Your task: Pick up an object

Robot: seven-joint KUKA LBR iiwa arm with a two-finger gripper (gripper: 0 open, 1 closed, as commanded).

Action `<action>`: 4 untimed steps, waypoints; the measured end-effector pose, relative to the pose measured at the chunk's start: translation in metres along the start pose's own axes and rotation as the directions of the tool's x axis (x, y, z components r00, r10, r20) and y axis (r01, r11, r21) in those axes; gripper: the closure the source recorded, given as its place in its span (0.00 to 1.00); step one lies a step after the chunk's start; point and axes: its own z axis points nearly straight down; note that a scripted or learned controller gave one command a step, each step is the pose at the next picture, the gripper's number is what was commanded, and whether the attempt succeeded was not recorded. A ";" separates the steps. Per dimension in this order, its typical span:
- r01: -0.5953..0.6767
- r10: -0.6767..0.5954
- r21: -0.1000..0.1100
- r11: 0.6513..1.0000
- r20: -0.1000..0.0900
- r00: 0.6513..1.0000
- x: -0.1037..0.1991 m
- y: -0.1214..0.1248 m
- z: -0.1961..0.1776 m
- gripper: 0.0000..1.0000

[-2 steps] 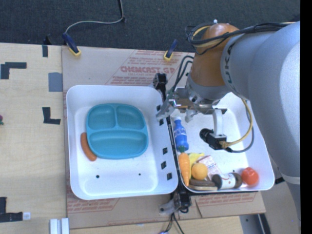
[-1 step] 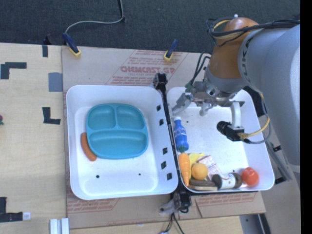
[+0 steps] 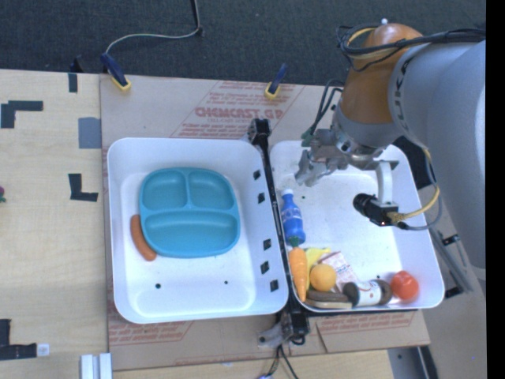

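My gripper (image 3: 314, 166) hangs over the far left part of the right bin (image 3: 410, 212), with nothing visibly in it. Just in front of it a blue bottle (image 3: 293, 219) lies along the bin's left wall. Toward the near edge an orange carrot (image 3: 298, 269), a yellow-orange ball (image 3: 322, 277), a printed packet (image 3: 340, 264), a dark brown bottle (image 3: 357, 294) and a red tomato-like piece (image 3: 404, 285) are crowded together.
The left bin (image 3: 126, 283) holds a blue divided plate (image 3: 189, 212) with an orange sausage (image 3: 143, 238) beside its left rim. A black divider with clips (image 3: 267, 204) runs between the bins. A black cable fitting (image 3: 377, 208) hangs from the arm over the right bin.
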 end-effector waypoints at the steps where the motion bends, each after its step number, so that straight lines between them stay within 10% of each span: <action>1: 0.001 -0.001 -0.002 1.000 -0.002 1.000 0.080 -0.012 -0.035 1.00; 2: -0.001 0.001 -0.002 1.000 0.000 1.000 0.023 -0.043 -0.058 1.00; 3: -0.001 0.001 -0.001 1.000 0.000 1.000 0.023 -0.043 -0.058 0.00; 4: 0.000 0.000 0.000 1.000 -0.001 1.000 0.033 -0.023 0.010 0.00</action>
